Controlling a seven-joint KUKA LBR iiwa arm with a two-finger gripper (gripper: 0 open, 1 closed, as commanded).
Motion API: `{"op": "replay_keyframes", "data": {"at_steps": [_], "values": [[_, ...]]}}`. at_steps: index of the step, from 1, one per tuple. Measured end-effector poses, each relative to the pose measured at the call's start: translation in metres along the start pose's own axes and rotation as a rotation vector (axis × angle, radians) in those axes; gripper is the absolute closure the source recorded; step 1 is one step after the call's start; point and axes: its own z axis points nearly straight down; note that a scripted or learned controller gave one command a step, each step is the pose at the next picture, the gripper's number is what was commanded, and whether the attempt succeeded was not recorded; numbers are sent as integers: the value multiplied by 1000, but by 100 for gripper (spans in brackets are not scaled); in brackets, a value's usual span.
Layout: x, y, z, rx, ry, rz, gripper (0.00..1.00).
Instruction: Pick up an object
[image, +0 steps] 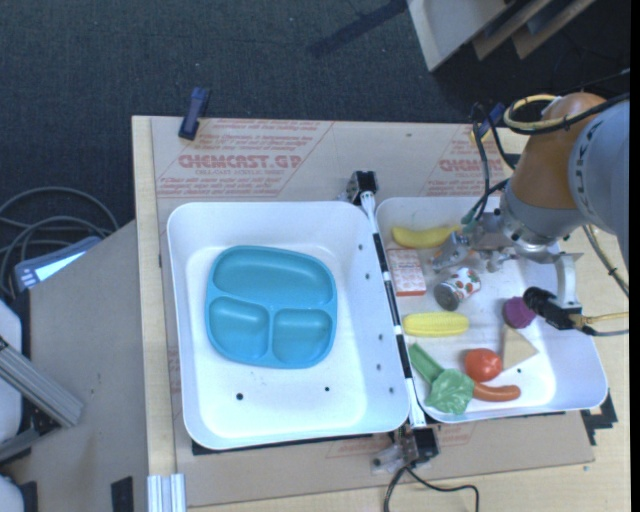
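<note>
Grey arm (575, 160) at frame right | gripper (478, 248) over right bin (590, 385), beside can (456, 289); I can't tell its grip

You're looking at a robotics lab: a bench (300, 150) of protective-film board with two white bins (190, 330), loose cables (40, 215), dark carpet (150, 50).

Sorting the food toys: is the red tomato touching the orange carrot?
Touching. The camera view shows the red tomato overlapping the orange carrot, no gap between.
</note>
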Motion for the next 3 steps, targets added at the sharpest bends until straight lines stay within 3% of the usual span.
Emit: {"op": "replay_keyframes", "data": {"at_steps": [1,2,3], "values": [[-26,44,11,23,4,-4,0],[-64,45,12,13,6,-1,0],[-74,46,13,19,19,-5,0]]}}
